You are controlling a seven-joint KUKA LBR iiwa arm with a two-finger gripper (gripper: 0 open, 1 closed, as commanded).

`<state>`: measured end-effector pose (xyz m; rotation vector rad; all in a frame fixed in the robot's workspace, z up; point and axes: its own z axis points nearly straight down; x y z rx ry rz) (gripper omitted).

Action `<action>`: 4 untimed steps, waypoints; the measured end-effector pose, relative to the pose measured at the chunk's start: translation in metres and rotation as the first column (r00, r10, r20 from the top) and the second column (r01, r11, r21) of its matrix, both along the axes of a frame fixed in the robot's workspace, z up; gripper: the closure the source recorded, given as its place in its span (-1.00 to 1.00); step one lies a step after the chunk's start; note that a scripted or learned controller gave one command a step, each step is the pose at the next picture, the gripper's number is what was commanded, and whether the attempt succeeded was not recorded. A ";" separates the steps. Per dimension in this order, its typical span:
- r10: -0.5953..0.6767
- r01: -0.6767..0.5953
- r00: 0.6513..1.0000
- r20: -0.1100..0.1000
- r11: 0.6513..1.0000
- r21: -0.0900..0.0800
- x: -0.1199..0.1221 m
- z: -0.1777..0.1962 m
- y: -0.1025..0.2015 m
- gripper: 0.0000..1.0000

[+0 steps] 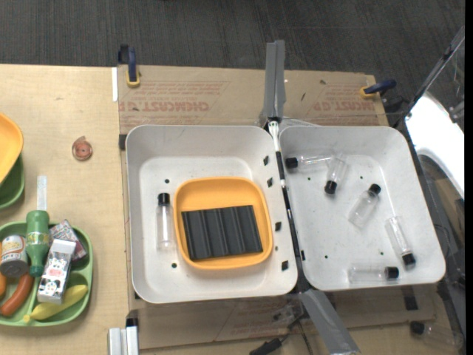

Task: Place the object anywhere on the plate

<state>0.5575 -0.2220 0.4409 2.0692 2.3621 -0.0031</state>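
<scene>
An orange plate (222, 188) with rounded corners lies in the middle of the left white bin (140, 198). A dark ridged slab (222, 232) covers most of the plate's floor. A clear vial with a black cap (164, 219) lies on the bin floor just left of the plate, cap pointing away from me. Several more clear, black-capped vials are scattered in the right white bin (421, 198): one near the back left (312, 159), one beside it (335, 174), one in the centre (363, 205), one at the right (397, 237) and one along the front (368, 274).
A grey bar (274, 80) and the two bin rims divide the bins. On the wooden bench at left stand a green tray of toy food (44, 272), stacked orange and green bowls (7, 161) and a small pink disc (83, 149). Clamps (130, 63) hold the cardboard at the back.
</scene>
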 end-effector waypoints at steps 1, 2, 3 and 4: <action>0.007 -0.007 1.000 0.000 1.000 0.000 0.016 0.000 0.000 -1.00; -0.069 0.069 0.998 0.000 0.998 0.000 0.023 0.000 0.000 -1.00; -0.066 0.066 0.998 -0.001 0.998 0.000 0.039 -0.001 0.000 -1.00; -0.104 0.104 0.995 0.000 0.995 0.000 0.050 -0.001 0.000 -1.00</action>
